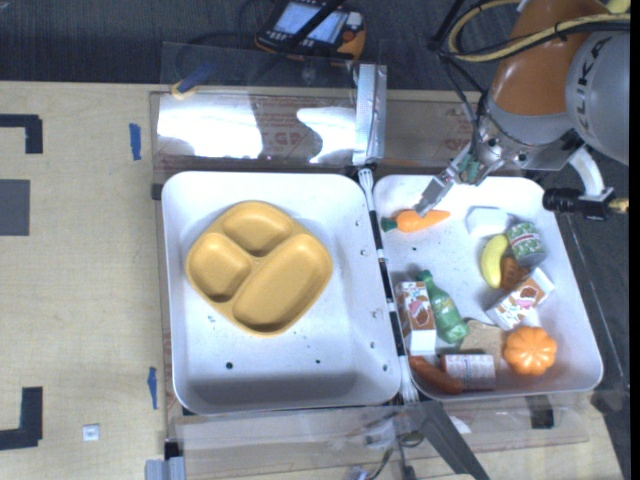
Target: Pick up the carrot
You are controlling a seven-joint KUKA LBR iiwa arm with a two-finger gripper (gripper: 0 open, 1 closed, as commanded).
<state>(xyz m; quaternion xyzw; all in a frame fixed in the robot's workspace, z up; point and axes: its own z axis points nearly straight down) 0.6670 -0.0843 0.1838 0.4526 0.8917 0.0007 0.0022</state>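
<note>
though blurred — gripper at carrot

Open white floor around the carrot; crowded toys, green bottle and banana, well apart toward the near side.

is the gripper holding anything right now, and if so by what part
It cannot be told. The gripper sits right at the carrot in the right bin, over its middle, but the view is too small to show a grasp.
</note>
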